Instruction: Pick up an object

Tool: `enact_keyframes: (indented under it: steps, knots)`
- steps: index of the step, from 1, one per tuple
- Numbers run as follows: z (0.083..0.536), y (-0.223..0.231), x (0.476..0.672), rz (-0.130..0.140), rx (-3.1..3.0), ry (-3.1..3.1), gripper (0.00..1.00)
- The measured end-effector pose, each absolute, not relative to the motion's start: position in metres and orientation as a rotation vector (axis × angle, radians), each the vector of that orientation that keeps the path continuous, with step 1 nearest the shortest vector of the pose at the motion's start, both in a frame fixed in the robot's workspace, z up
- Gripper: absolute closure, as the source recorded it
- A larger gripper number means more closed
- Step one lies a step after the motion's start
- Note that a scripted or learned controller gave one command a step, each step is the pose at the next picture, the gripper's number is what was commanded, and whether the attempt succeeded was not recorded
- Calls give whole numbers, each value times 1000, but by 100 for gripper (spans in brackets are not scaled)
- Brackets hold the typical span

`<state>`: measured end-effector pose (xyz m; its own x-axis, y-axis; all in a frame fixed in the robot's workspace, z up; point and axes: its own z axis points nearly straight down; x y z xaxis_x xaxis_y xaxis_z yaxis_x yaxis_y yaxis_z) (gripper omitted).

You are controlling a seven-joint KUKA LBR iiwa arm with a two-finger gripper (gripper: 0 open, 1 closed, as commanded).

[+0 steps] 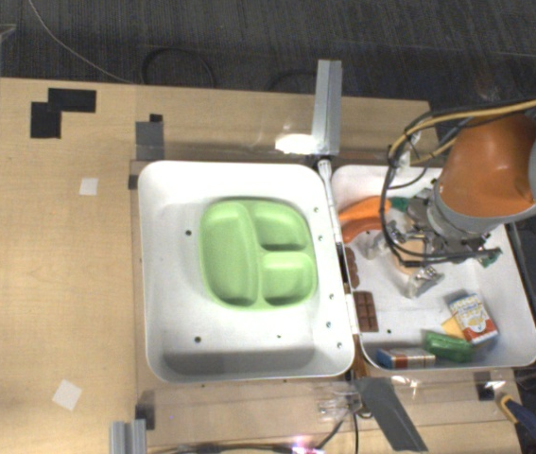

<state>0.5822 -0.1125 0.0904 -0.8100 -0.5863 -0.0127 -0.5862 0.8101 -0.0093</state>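
- Camera view, left half of the frame: the left shallow white plastic bin (168, 253) holds one thing, a pale green divided plastic tray (256, 252) with three compartments, lying flat near the bin's middle. Nothing of the arm is over it.
- Camera view, right half: the right shallow white plastic bin (523, 324) carries the loose items. An orange curved plastic piece (360, 212) lies at its upper left, a brown chocolate-bar-like block (366, 310) along its left wall, a green marker-shaped stick (447, 345) and a thin red-and-white tube (405, 357) at the lower edge, and a small printed carton (470, 315) at lower right.
- The grey arm with its orange band (494, 173) hangs over the upper part of this bin, cables looped round the wrist. The gripper (421, 277) points down toward the bin floor near the middle, just beside a small pale object I can't make out.
- Tool state: I cannot tell; the wrist and cables hide too much.
- Progress, as I judge it: nothing is visibly lifted, every item I can name lies on the bin floor. The arm looks low and in position for a grab, so the closing and the lift are left to do.
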Motion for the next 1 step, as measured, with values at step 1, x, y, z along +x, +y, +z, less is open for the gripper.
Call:
enact_keyframes:
  steps: [1]
  knots:
    - [90, -115, 601, -8, -964, 2975, 0]
